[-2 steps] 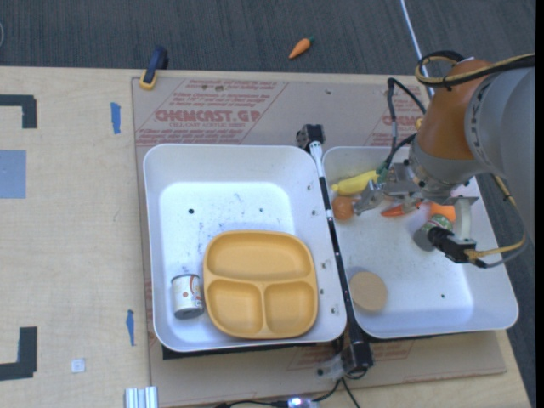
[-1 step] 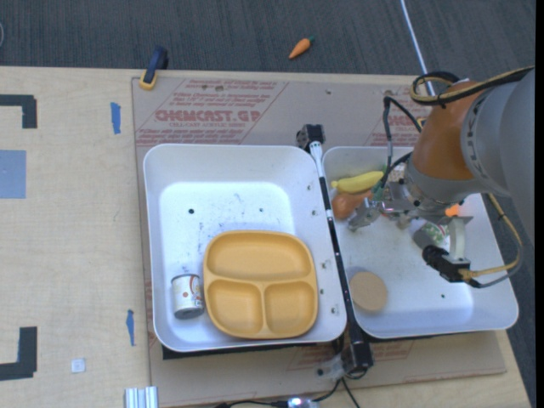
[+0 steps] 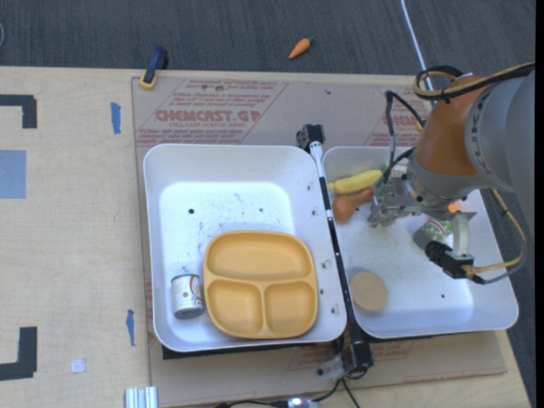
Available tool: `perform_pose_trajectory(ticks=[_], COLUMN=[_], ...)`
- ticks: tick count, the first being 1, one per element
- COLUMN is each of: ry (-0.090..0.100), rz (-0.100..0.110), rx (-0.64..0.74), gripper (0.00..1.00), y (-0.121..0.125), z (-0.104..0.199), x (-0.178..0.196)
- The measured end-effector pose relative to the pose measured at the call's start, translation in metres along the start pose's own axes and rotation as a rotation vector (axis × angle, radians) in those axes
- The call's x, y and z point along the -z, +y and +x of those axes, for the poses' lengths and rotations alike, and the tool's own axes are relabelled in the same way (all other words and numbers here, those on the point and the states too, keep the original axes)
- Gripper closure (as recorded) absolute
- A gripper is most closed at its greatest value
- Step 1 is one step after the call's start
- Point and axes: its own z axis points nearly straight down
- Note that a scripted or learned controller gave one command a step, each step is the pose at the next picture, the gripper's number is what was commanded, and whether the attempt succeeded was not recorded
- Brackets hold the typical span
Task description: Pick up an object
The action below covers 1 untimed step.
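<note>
The right bin (image 3: 476, 313) holds a yellow banana (image 3: 357, 181) at its far left. An orange-brown pear-shaped toy (image 3: 347, 205) lies just in front of the banana. A tan round disc (image 3: 369, 291) sits near the front left. A small green-and-white object (image 3: 438, 229) lies partly under the arm. My gripper (image 3: 381, 213) hangs low over this bin, just right of the pear-shaped toy and below the banana's right end. I see nothing clearly held in it.
The left bin (image 3: 170, 185) holds a yellow divided plate (image 3: 259, 283) and a small can (image 3: 186, 296) at its front left. A toy carrot (image 3: 299, 48) and a blue-and-yellow clip (image 3: 154, 66) lie beyond the bench. Cables trail from the arm over the right bin's right side.
</note>
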Motion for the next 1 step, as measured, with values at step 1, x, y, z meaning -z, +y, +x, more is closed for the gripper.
perform_pose_trajectory(ticks=[1], ry=[0.000], rz=[0.000], rx=[0.000], gripper=[0.00], y=[-0.0001], z=[0.0002], x=[-0.0001])
